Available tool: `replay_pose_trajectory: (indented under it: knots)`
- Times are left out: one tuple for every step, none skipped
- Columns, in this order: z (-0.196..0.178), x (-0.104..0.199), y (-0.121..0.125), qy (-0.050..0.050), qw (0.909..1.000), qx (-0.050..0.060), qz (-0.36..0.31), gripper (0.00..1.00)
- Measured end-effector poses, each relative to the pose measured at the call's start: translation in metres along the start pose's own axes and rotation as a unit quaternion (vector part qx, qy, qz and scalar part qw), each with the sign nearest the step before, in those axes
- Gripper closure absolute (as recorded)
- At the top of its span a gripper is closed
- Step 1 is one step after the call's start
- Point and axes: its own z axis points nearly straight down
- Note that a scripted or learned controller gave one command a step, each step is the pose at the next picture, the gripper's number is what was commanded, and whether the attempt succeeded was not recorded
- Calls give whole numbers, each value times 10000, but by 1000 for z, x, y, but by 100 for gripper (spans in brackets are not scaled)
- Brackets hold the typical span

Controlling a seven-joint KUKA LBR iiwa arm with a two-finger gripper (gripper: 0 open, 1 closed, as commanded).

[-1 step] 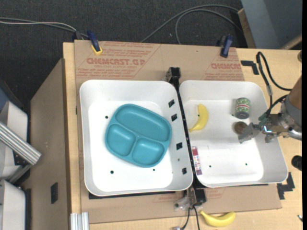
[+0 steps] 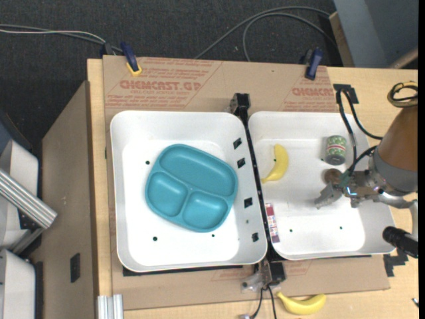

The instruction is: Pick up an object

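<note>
Far to the left of the tool, the left bin (image 2: 126, 198) is lying on the tabletop (image 2: 73, 178) and is carrying a teal divided plate (image 2: 191, 187), which is resting flat near the bin's middle with its three compartments facing up. Closer in, black clips (image 2: 240, 153) are sitting along the seam where the two bins are meeting. Just past that seam, well to the left of the tool and a little farther up the view, a yellow banana (image 2: 277, 163) is lying in the right bin (image 2: 299, 241), curving along the bin floor and touching nothing else. Lower and to the left of the tool, a small red and white packet (image 2: 271, 219) is lying against the right bin's left wall. Beyond the bins, at the front edge of the tabletop below and left of the tool, a second banana (image 2: 304, 302) is poking out. Just above the tool, a small round roll with a green printed side (image 2: 337, 149) is standing near the back of the right bin. The tool (image 2: 328, 188) is hanging low over the right bin, its fingers (image 2: 323, 199) spreading apart and gripping nothing between them, while the arm (image 2: 402, 151) is reaching in from the right.
</note>
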Motion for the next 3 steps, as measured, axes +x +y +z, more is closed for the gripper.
replay_pose_trajectory:
  knots:
    - [56,10,4,1,10000,2,1,0]
    - [68,11,3,-4,10000,-12,6,0]
    - [56,11,4,-9,10000,-30,8,100]
